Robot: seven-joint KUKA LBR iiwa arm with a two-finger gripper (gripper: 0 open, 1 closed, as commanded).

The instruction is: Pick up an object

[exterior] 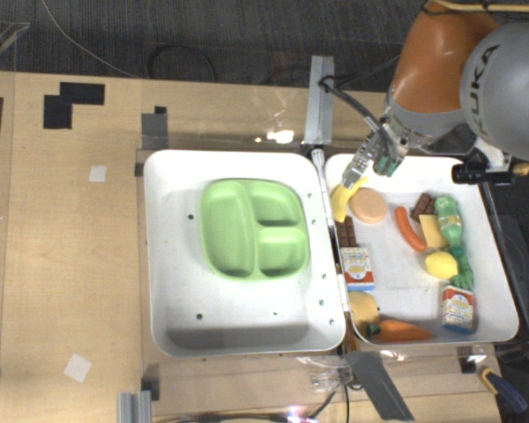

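my gripper (356,176) hangs over the right bin's (502,311) upper left corner, whether open or shut i cannot tell, just above a yellow banana (339,203) there, while my arm (502,69) reads "kuka".

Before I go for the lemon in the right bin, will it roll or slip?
The lemon looks rounded and smooth, so it may roll if nudged and could slip from a shallow pinch. It lies close among other toy foods beside the green bottle, which may check rolling. It looks rigid and probably light.
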